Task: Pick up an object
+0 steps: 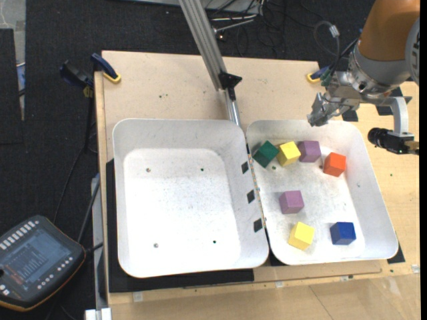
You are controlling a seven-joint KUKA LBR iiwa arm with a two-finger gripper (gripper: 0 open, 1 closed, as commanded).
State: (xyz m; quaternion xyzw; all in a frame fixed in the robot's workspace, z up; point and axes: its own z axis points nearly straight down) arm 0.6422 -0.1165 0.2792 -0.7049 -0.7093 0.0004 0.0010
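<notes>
**Inspector:** Where the pickable items are concerned, seven blocks are recorded in the right bin (373, 199): a green block (265, 154), a yellow block (289, 153) and a mauve block (309, 151) in a row near the far wall, an orange block (334, 164) just beside them, a second purple block (291, 201) at the centre, and a second yellow cube (301, 235) and a blue cube (342, 233) near the front.

**Clerk:** And the gripper (319, 117)?

**Inspector:** It is seen above the far rim of that bin, apart from every block. Nothing is seen between its fingers; whether they are spread or pressed together cannot be told, as they are small and blurred.

**Clerk:** Anything cut off?

**Inspector:** The arm (390, 25) is cropped by the top right corner. The left bin (127, 179) is noted beside it, and a handheld pendant (33, 262) is partly cut at the lower left.
</notes>
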